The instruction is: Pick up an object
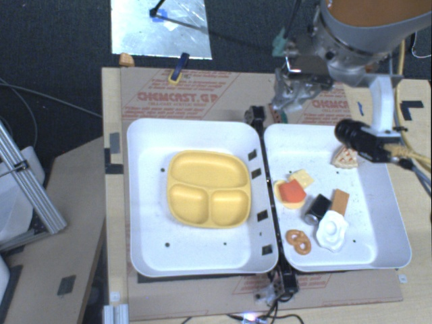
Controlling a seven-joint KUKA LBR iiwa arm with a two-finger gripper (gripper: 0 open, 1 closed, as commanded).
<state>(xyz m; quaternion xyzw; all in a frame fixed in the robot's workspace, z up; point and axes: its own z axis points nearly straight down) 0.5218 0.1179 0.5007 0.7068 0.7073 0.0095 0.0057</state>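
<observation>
Arm enters from upper right, wrist above the far edge of the right bin (388, 201); pincer (291, 98) hangs over the bin's back rim (fingers blurred, apparently carrying nothing; state unreadable). Pretzel (298, 241) lies flat near the front, beside a white blob (332, 231).

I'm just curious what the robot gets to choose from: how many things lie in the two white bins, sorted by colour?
Yellow: 2, divided tray, cheese piece
Orange-red: 1, block
Brown: 3, pretzel, bar, pizza slice
White: 1, lump
Black-silver: 1, small cylinder
Total: 8
</observation>
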